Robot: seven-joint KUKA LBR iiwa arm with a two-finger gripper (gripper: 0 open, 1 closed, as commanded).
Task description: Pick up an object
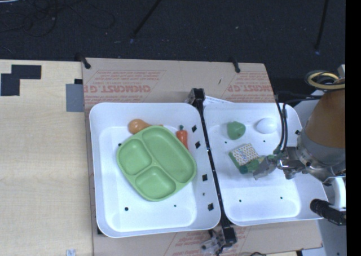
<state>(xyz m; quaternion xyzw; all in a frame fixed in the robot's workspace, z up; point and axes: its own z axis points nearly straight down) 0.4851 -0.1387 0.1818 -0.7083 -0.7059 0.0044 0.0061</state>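
Hand (pixel 263 168) low in the right bin (pixel 265 207), its grip state impossible to tell, tips touching a patterned block (pixel 244 154) just to its left. Beyond it lie a green lump (pixel 236 130) and a white egg (pixel 266 125). Farther left, a green divided plate (pixel 156 162) occupies the left bin (pixel 113 204).

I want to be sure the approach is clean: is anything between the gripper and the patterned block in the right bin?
Nothing visible. The gripper sits low in the right bin, right beside the patterned block at its lower right corner. The green object and white egg-shaped object lie farther back, off that path.
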